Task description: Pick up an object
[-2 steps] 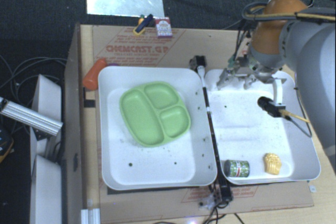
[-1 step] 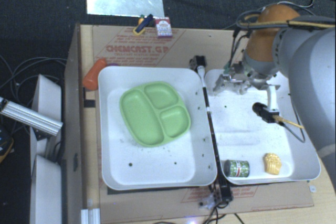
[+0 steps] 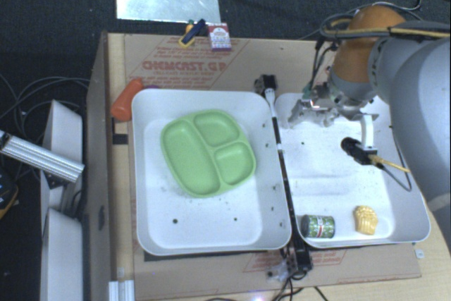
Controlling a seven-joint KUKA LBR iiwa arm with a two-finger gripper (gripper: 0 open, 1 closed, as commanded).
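The gripper [image 3: 315,111] hangs over the far left corner of the right bin [image 3: 320,173], low against its white floor. The grey arm [image 3: 416,102] reaches in across that bin's far right side. From this slanted view the tool's tip is a tangle of metal against white plastic, so I cannot tell whether it is open or closed. Nothing is visibly caught in it. That corner of the right bin looks bare, so the tool seems either aimed at nothing or merely poised there on its way elsewhere.

The things worth picking lie at the opposite end of the right bin. A small green can [image 3: 318,225] lies on its side in the near left corner, close against the wall. A yellow corn-shaped toy [image 3: 365,219] sits near it, further toward the right bin's near right corner and not touching the can. Both are well apart from the gripper. The can's place against the wall probably leaves little room to close around it on that side, so the yellow toy, with bare floor all around it, looks the easier target.

Just beside the right bin, on its left, the left bin [image 3: 151,222] holds a green divided plate [image 3: 208,151] lying flat near its middle. It is wide and shallow, and likely offers poor purchase for a narrow pinch.
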